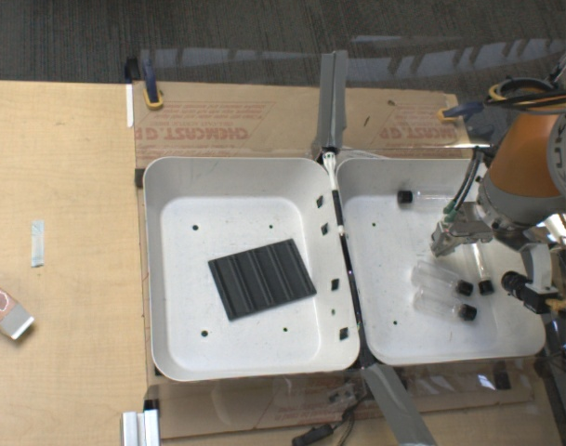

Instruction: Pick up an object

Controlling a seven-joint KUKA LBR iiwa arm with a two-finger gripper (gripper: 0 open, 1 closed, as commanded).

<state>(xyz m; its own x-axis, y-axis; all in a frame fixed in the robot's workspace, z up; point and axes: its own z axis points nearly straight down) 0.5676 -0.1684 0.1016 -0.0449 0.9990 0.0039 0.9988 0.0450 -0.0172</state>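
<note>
Objects for picking sit in both bins: a dark ribbed slab lies flat and askew near the middle of the left bin, and in the right bin I see several small black pieces clustered near what looks like a clear plastic item, with one more black bit apart near the far wall. From where I sit, nothing has been lifted yet, so I judge the pick not done. My gripper is low over the right bin, just beside the clear item and the black cluster, and I cannot tell how it stands. Nothing shows as held. The clear item is faint against the white floor, its outline hard to trace; the black pieces are tiny and blocky, and I cannot say what they are. Left to do, as I judge it: close on one piece and raise it clear of the bin.
</note>
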